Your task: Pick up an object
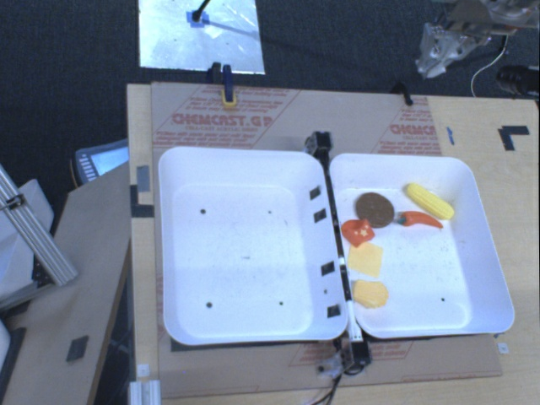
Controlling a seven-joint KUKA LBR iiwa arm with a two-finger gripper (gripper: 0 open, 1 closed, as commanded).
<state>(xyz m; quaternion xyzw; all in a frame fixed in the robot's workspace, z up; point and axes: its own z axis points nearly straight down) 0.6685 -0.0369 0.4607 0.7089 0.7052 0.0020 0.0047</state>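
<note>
Gripper (439, 53) parked high at top right, well off the bins — jaw state cannot be told.

Camera view: the corn (429, 201) lies in the right bin (485, 251), long axis running upper-left to lower-right, just beside the chili (419, 220) and brown disc (374, 209) — a crowded descent is judged likely to nudge neighbours or close on nothing.

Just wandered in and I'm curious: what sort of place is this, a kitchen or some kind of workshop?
Probably a robotics test lab, not a kitchen. Two shallow white plastic bins sit clamped on a wooden bench, the food is toys like a yellow plastic corn cob, and a metal robot gripper hangs above.
</note>
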